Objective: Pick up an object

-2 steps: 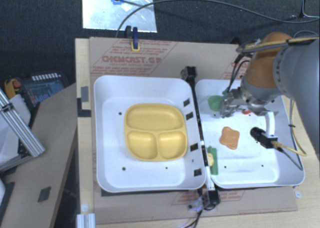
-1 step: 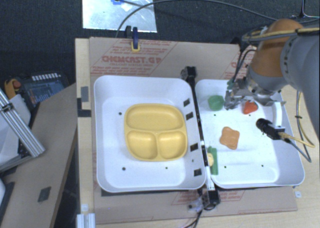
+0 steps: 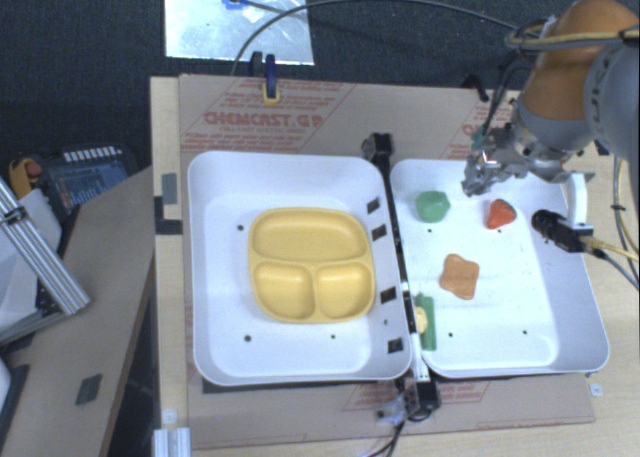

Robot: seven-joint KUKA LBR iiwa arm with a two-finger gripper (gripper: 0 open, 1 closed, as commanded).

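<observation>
My gripper (image 3: 478, 181) upper right, over right bin (image 3: 575, 345); finger state: can't tell. Green piece (image 3: 433, 206) nearest: looks light, smooth, maybe slippery. I'd pinch across middle.

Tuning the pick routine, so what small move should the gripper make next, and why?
Probably a short drop toward the green object or the red object. The gripper hangs above the right bin between them, with nothing seen between its fingers.
</observation>
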